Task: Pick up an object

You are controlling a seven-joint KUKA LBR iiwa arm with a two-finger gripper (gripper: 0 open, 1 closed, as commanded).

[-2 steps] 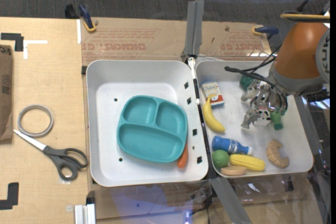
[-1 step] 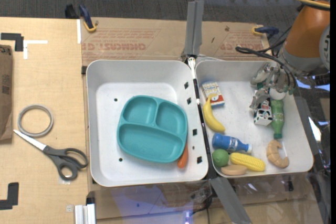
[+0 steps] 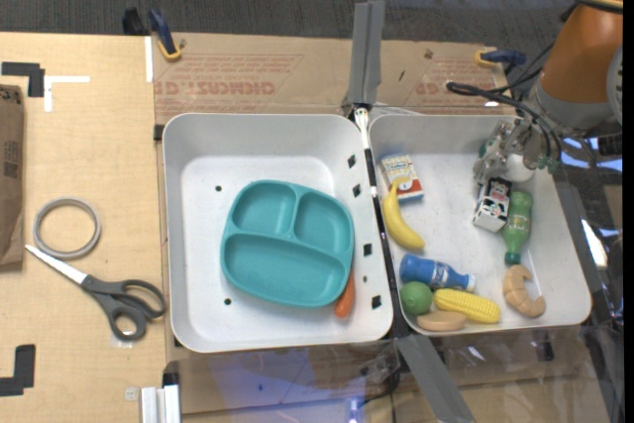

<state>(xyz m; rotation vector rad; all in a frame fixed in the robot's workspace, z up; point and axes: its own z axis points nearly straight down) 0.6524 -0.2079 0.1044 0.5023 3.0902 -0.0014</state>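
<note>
The claw (image 3: 510,157) hangs over the far right part of the right-hand shallow white bin (image 3: 570,243), below the arm's orange band; whether it is wide or narrow cannot be told from this slant. Just beneath it, toward the near side, a small black-and-white carton (image 3: 492,207) lies on the bin floor, beside a green plastic bottle (image 3: 517,224); whether the claw touches the carton is unclear. Nearer still from the claw sits a tan croissant-shaped toy (image 3: 522,292). To the claw's left lie a small red-white-and-blue box (image 3: 402,178) and a yellow toy banana (image 3: 400,221). Near and to the left of the claw are a blue plastic bottle (image 3: 434,272), a yellow corn cob (image 3: 466,304), a green round fruit (image 3: 416,297) and a pale tan oblong piece (image 3: 441,321). Well apart to the left, the other white bin (image 3: 188,203) holds a teal divided plate (image 3: 288,244) with an orange carrot-like piece (image 3: 345,297) at its edge. On the desk (image 3: 69,144) beyond lie grey-handled scissors (image 3: 104,290) and a roll of tape (image 3: 66,227).
</note>
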